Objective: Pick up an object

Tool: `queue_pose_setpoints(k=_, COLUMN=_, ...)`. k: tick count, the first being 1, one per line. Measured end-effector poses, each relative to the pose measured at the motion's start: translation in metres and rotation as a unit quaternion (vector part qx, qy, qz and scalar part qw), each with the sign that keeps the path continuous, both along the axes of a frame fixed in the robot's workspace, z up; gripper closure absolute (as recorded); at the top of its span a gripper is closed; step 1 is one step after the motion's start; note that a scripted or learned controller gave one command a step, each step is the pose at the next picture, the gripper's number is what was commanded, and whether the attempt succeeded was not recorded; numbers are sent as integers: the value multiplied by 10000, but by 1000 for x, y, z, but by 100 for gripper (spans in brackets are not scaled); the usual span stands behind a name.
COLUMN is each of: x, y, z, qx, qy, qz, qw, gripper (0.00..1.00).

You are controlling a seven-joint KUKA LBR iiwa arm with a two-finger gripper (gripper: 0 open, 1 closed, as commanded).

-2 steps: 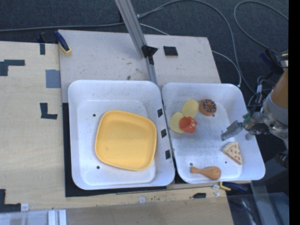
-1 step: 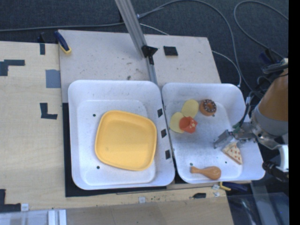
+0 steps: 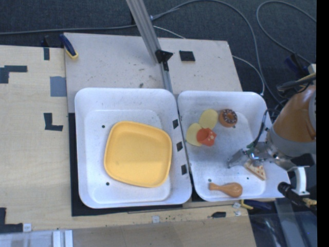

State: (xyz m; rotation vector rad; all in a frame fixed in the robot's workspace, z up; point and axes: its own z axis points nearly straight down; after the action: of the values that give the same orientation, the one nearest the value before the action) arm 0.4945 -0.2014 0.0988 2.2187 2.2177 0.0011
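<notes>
The arm leans in from the right edge of the frame, orange band showing, wrist low over the right bin. The gripper sits at that bin's right side, one grey finger poking left, right beside a pizza-slice toy; whether it pinches anything, I cannot tell from here. Further up the bin, two pale yellow discs overlap with a red piece on them, and a brown doughnut lies near. A tan drumstick rests along the lower rim. Over in the left bin, a yellow plate lies flat.
</notes>
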Motion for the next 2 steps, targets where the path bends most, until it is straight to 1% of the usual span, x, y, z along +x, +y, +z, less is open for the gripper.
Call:
queue_pose_setpoints(k=1, x=1, y=0, z=12, qx=-4, qy=-13, qz=2, qw=10000, gripper=100)
queue_pose_setpoints(k=2, x=10, y=3, z=58, qx=10, qy=4, qz=8, qw=10000, gripper=100)
